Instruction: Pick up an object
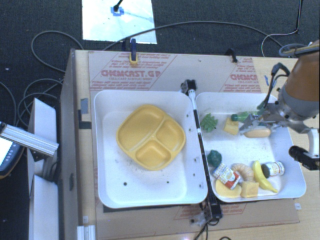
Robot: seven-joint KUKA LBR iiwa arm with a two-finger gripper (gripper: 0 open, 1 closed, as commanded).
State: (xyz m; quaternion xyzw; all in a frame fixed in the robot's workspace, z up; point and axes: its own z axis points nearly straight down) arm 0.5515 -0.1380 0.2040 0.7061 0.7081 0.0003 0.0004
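The camera view looks down at a slant on a surface [165, 71] covered with a printed board, carrying two shallow white bins side by side.

The left bin [112, 184] holds one thing: a yellow divided plate [151, 136] with three compartments, lying flat near the bin's middle, turned at an angle.

The right bin [290, 186] holds several small toy foods. Near its upper left is a leafy green piece [208, 122]. Just right of it sits a pale yellow block [231, 126], with a small green item [241, 117] touching its upper right corner. Lower down, near the bin's left wall, lies a dark green round piece [214, 157]. Along the front edge a cluster lies close together: a red and white packet [226, 176], a tan curled piece like a shrimp [243, 170], a yellow cheese wedge [249, 188], a yellow banana [262, 177], and a small dark-capped jar [273, 169] lying on its side just beside the banana.

The grey arm [302, 91], with its orange band, reaches in from the right over the right bin's upper part. Its end effector [254, 126] sits low, just right of the pale yellow block. A tan oblong piece like a bread roll [258, 132] lies right at the tips of the end effector; whether they are clenched on it or released cannot be told.
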